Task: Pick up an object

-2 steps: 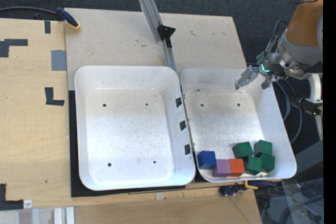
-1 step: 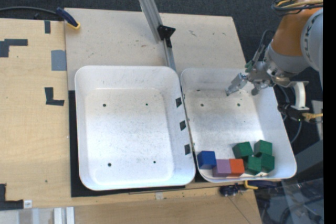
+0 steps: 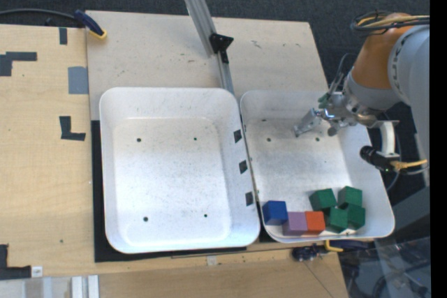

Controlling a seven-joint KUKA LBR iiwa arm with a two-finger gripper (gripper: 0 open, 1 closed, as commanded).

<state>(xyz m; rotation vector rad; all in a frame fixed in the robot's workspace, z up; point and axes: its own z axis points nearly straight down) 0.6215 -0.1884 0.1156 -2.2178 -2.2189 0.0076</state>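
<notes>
The right bin (image 3: 293,164) holds a cluster of blocks at its near edge. A blue cube (image 3: 275,211) lies leftmost, then a purple block (image 3: 297,222) and an orange block (image 3: 315,221) side by side. Several green blocks (image 3: 339,209) are piled at the near right corner. My gripper (image 3: 318,127) hangs over the far part of the right bin, well away from the blocks. It stands open with nothing between its fingers. The grey arm with its orange band (image 3: 377,59) reaches in from the right.
The left bin (image 3: 112,150) sits beside the right one, their walls touching. A slanted metal pole (image 3: 195,3) runs from the top down to the gap between the bins. A blue and yellow clamp (image 3: 91,23) lies at the bench's far left.
</notes>
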